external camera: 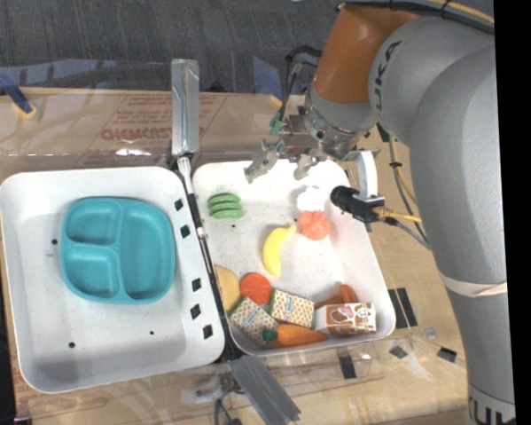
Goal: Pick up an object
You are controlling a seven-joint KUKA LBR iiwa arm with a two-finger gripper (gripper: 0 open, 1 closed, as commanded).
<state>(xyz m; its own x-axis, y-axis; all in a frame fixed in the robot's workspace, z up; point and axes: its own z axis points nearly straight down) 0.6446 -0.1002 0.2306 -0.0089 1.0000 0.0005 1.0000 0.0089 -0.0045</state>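
Two white bins sit side by side on the bench (83, 119). The left bin (33, 353) holds one thing, a teal divided plate (118, 249) with three compartments, lying flat near its middle.

The right bin (376, 286) holds the loose items. Toward its far side lies one green ridged piece (223, 205). Near the middle are one yellow banana-like piece (276, 249) and one pink-orange piece (314, 224), close to each other. Along the near wall a cluster is packed together: one tan rounded piece (227, 287) against the left wall, one red-orange tomato-like piece (256, 288), two small patterned boxes (291, 308), one carrot (299, 335), one white printed carton (346, 317), and a reddish sausage-like piece (341, 295) behind the carton.

The pincer (283, 163) hangs above the far edge of the right bin with its two fingers spread wide and nothing between them. It is well apart from the cluster and nearer the green ridged piece.
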